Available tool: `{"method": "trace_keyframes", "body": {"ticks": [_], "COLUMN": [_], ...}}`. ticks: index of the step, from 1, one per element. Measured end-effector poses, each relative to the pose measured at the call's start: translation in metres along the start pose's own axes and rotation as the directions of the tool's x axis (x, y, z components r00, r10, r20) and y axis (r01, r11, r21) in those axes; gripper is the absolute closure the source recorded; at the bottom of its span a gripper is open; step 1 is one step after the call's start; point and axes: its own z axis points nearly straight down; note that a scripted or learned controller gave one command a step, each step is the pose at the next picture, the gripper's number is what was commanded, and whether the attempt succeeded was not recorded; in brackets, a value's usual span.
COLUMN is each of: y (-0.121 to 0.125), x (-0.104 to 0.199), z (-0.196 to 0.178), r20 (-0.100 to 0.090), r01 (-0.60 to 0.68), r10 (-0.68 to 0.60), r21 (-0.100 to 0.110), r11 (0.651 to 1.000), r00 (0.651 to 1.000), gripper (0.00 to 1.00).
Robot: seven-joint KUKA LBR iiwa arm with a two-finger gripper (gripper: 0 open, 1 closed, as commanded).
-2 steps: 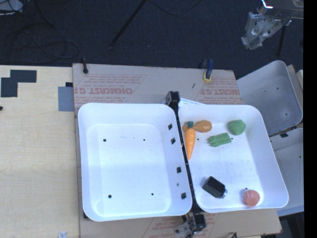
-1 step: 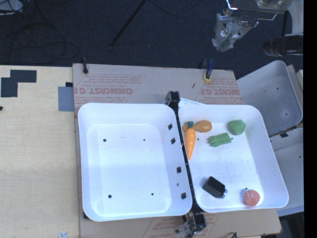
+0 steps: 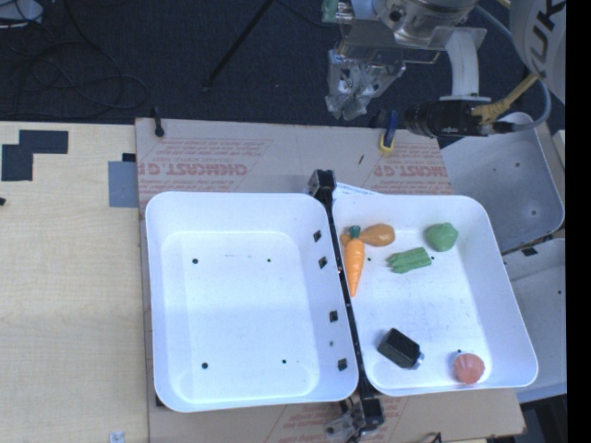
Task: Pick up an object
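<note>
The hand hangs high beyond the far edge of the table, well clear of both bins; whether it is spread or pressed together I cannot tell. In the right white bin, the orange plastic carrot lies against the dividing wall, touching the orange oval piece. A descent there risks striking the wall or nudging both away.

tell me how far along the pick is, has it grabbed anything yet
Nothing looks done yet. The pincer hangs high beyond the bins' far edge, with no object visible in it. All the items lie in the right bin: carrot, orange piece, green round piece, green long piece, black block and pink ball. Left to do: choose one, descend, grip and lift.
</note>
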Motion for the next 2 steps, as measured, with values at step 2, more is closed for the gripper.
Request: {"method": "trace_keyframes", "body": {"ticks": [2], "y": [-0.032], "x": [0.124], "z": [0.067], "r20": [0.005], "r01": [-0.003], "r10": [0.003], "r21": [0.007], "r11": [1.000], "r00": [1.000], "gripper": [1.00]}}
